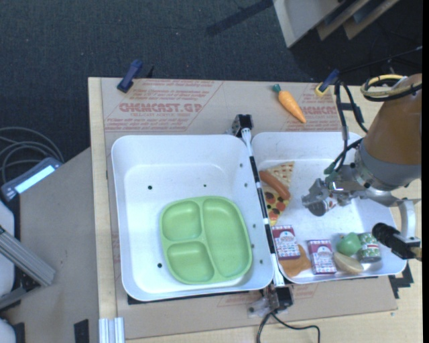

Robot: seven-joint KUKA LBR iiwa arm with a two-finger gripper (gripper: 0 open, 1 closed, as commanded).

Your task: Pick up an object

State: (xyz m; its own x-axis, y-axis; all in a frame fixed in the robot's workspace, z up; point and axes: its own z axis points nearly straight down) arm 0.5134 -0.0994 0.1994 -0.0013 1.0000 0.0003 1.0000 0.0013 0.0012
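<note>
While the gripper [318, 201] hovers in the right bin [315, 144], fingers too blurred to judge, you should target the small red carton [287, 242] just beside the divider [258, 191]: light, stiff, best pinched across its narrow sides

We look down on a tabletop [167, 100] covered with brown protective paper printed in red lettering, its bare surface showing along the far side and the near edge. Around it lies a dark blue-grey carpeted floor [67, 40], filling the far left and the left side. On the left, a grey panel [47, 221] sits beside the tabletop, with looping grey cables [20, 157] and a slanted metal rail [27, 258] resting there. At the far right corner we see a pale cabinet-like piece of furniture [335, 17]. The light is even and soft, with faint shadows.
</note>
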